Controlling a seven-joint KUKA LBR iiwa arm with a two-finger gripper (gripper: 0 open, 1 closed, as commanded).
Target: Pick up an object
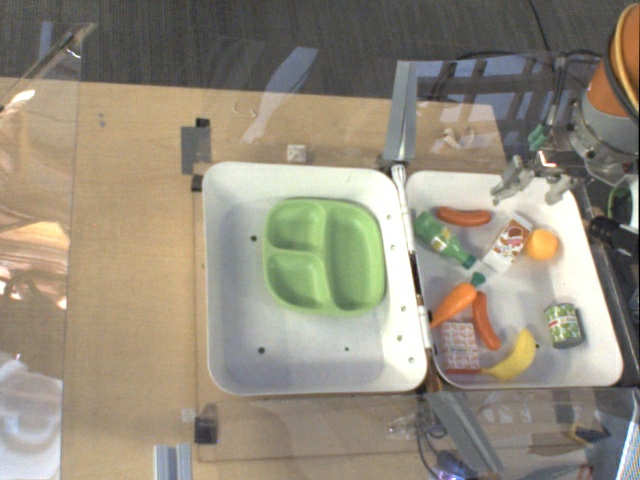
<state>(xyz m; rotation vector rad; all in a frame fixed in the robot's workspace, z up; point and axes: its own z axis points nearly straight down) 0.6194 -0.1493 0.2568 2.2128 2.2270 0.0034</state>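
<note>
The arm (612, 88) comes in from the right, orange band showing above the wrist, and its gripper (531, 181) hangs over the far edge of the right bin (600, 298). The two fingers (511, 180) are spread apart, released, with nothing between them. That is an empty gripper, just above the bin's back rim.

Down in the right bin the pickings are crowded. A red sausage (465, 216) lies near the back, closest to the gripper on its left side. Just below it a green bottle (443, 240) lies tilted, its neck pointing toward the middle. A small white carton (507, 243) with a red print sits beside the bottle, and an orange (542, 244) rests right against the carton's right side. Both are near the open fingers but apart from them.

Further forward, a carrot (455, 303) lies at a slant with its green top up by the carton. A second red sausage (485, 320) lies just beside the carrot. In front of them a red patterned packet (460, 345) lies flat, and a banana (513, 358) curves along the front wall. A green can (564, 325) stands off on its own near the right wall.

The left bin (230, 298) holds a green divided plate (325, 256), three compartments, lying flat near the middle.
</note>
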